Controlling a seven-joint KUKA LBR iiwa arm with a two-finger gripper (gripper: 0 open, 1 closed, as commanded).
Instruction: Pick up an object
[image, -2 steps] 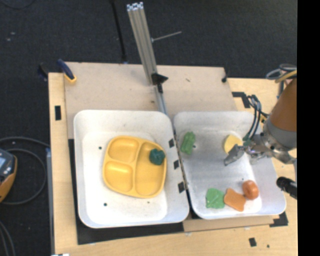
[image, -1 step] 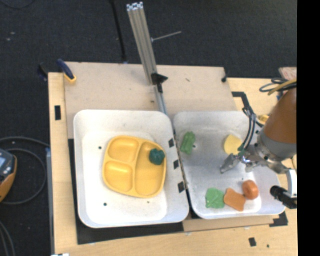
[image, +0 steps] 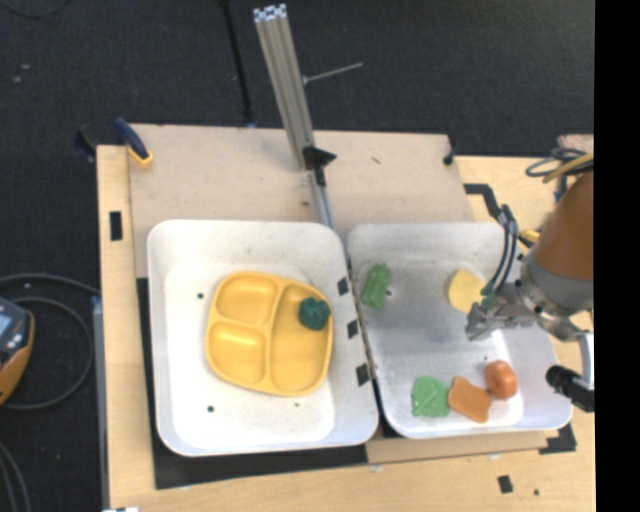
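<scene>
Low over the right-hand shallow white bin (image: 400, 240), the claw (image: 484, 318) sits just beside a pale yellow rounded object (image: 462, 288), at that object's near right edge; whether it is spread or closed cannot be told from this slanted view, and nothing is visibly held in it. The yellow piece, which I judge the likeliest target, lies near the far right part of that bin. A small orange rounded piece (image: 501, 379), a flatter orange wedge (image: 468, 399) and a green flat scrap (image: 430, 396) cluster along the near wall, and a green lumpy object (image: 376, 284) rests by the left wall. The left-hand white bin (image: 180, 250) carries a yellow divided plastic tray (image: 262, 335) with a dark green ball-like object (image: 314, 313) in its right compartment. The main risk, as I see it, is an off-centre grasp: the claw looks offset to one side of the yellow piece, so closing could nudge it away or pinch only its rim, and a lift would then come up with nothing.
</scene>
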